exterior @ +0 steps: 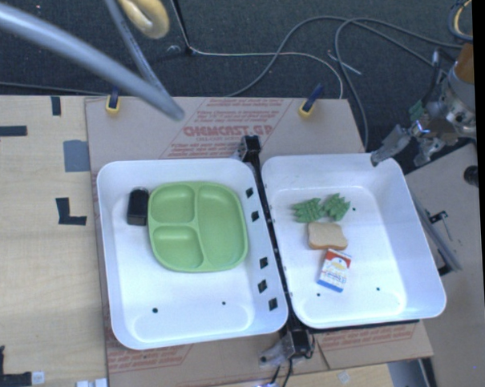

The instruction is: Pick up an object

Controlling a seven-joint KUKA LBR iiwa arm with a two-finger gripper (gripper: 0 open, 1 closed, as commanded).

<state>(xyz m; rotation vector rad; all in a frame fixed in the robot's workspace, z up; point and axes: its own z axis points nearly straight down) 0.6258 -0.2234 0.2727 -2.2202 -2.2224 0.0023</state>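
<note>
Arm parked beyond the right bin (pixel 412 221)
Gripper (pixel 397 146) hangs outside that bin's far corner, clearing the camera's view; finger state: cannot tell.

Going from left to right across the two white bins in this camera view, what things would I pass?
Small black block → green divided plate → slice of bread → the robot's end effector at the right bin's far corner. The green leafy toy and small carton sit level with the bread, so I leave them out.
</note>
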